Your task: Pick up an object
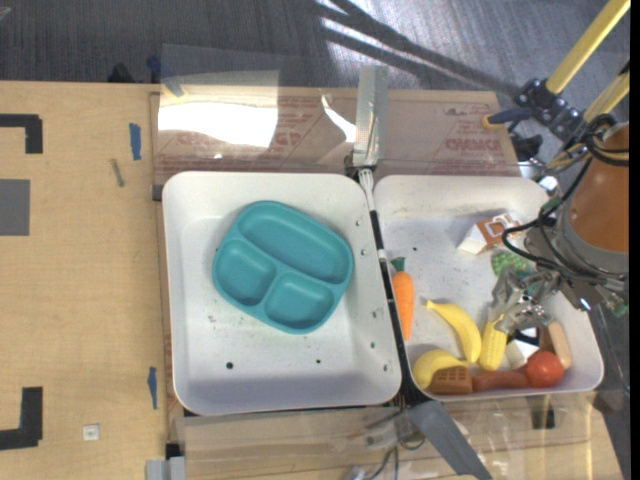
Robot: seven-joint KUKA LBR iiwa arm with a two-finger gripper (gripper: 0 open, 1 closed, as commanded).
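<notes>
Two shallow white bins share the worktop, and the metal pincer, its grip impossible to judge, hangs in the right one above a curved yellow plastic banana, where crowding toy foods could deflect any grasp.

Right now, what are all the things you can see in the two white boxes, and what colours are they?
Bins: two, white, side by side on the bench.
Divided plate: one, teal, middle of the left bin.
Carrot: one, orange, left edge of the right bin.
Banana: one, yellow, right bin, near the front.
Corn cob: one, yellow, beside the banana.
Tomato: one, red, front right corner.
Waffle: one, brown, front of the right bin.
Gripper: one, metal, low over the right bin's toys.
</notes>
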